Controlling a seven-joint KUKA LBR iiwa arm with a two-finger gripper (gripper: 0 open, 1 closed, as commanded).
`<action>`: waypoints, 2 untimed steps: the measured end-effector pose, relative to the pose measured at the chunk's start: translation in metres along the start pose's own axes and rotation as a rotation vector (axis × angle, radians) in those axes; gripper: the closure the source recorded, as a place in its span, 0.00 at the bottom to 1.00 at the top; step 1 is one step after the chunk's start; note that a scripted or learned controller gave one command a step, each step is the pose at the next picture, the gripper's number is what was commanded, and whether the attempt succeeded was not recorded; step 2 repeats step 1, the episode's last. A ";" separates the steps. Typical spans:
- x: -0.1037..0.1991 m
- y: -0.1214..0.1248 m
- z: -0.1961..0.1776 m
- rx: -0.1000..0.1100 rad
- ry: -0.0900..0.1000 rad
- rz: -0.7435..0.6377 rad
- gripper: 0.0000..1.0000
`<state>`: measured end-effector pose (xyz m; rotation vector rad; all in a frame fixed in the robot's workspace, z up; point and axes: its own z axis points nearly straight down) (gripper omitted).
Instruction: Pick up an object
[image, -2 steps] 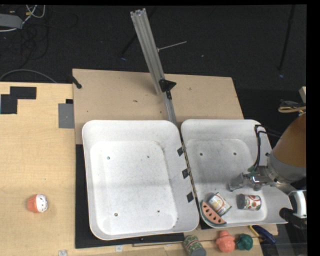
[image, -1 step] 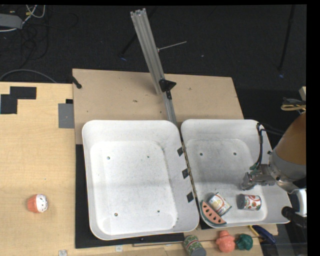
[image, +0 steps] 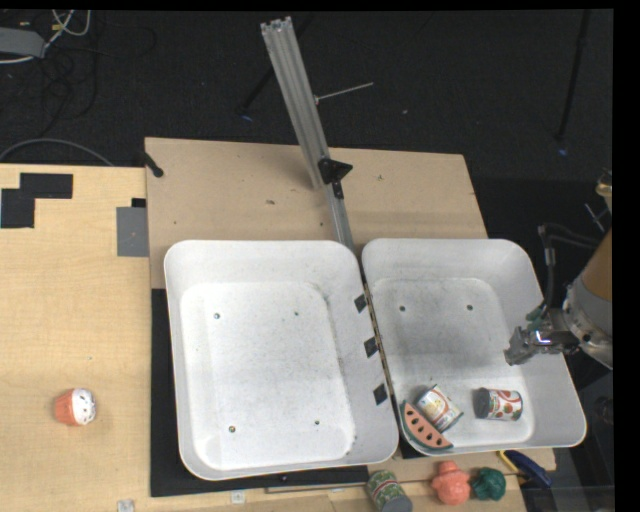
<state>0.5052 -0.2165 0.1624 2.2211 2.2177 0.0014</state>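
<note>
In the lower right of the frame, inside the right bin (image: 460, 262), lie the candidate objects: a small can with a red and white label (image: 498, 403) on its side, a second tilted can (image: 437, 407) just to its left, and a watermelon-slice toy (image: 428, 430) touching the bin's lower-left wall. All three rest on the bin floor, near one another along its lower edge. The tool (image: 528, 341) sits at the bin's right wall, above and to the right of the red and white can and apart from it; nothing is visible in its grasp. Whether it is spread or closed cannot be told at this size and angle. The left bin (image: 260, 360) adjoins the right one at the centre of the frame. Below the bins, on the tabletop (image: 400, 190) edge, stand a dark can (image: 383, 490), a pink toy (image: 451, 483) and a green toy (image: 488, 484); a red and white ball-like figure (image: 74, 407) lies far off at the lower left. Judged from this arrangement, the task is at its approach stage: no object is lifted, and descent, closure and lift all remain to be done.
</note>
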 end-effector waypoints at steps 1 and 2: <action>-0.005 0.007 -0.045 0.000 0.000 -0.002 1.00; -0.005 0.007 -0.045 0.000 0.000 -0.002 1.00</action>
